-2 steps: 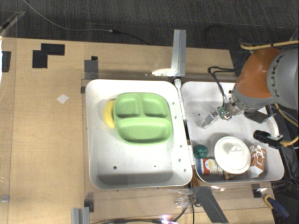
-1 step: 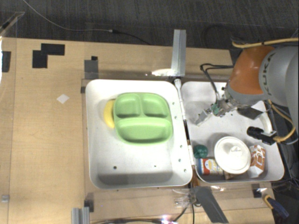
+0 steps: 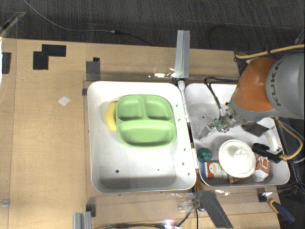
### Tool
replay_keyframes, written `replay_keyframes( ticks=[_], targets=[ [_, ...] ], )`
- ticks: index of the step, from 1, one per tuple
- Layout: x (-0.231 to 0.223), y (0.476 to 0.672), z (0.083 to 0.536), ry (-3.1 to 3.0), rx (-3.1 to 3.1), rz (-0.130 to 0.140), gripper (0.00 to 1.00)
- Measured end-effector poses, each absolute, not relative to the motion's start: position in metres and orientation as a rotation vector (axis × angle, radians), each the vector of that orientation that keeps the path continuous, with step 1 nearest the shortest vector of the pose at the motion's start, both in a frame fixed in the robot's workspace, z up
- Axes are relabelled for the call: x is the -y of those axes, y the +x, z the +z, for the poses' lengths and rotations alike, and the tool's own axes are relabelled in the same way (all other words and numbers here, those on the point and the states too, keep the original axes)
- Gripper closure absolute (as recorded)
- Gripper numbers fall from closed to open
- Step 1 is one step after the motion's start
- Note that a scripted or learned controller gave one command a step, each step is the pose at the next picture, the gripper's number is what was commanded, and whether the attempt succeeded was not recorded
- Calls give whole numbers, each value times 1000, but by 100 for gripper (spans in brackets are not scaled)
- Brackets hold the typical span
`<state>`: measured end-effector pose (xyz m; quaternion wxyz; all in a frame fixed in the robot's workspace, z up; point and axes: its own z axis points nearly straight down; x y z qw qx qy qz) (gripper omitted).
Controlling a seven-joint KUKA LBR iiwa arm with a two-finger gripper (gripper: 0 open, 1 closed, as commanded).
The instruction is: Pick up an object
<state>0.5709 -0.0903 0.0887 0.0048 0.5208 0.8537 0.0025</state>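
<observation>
Nothing is lifted yet: you are watching the hand (image 3: 213,126) hovering, its grip state unclear, cup (image 3: 237,157) just beside it.

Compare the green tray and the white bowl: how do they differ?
The green tray lies in the left bin; the white bowl sits in the right bin. The tray is a rounded rectangle split into three compartments; the bowl is round. The tray looks clearly bigger than the bowl. Both lie flat in their bins.
</observation>
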Motion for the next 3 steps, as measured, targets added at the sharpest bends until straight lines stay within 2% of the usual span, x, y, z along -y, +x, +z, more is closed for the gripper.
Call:
replay_keyframes(
  ticks=[1,2,3],
  targets=[
    [101,505,90,1520,-2733,10,0],
    [95,493,90,1173,-2892,8,0],
    [72,489,240,650,-3064,2,0]
  ],
)
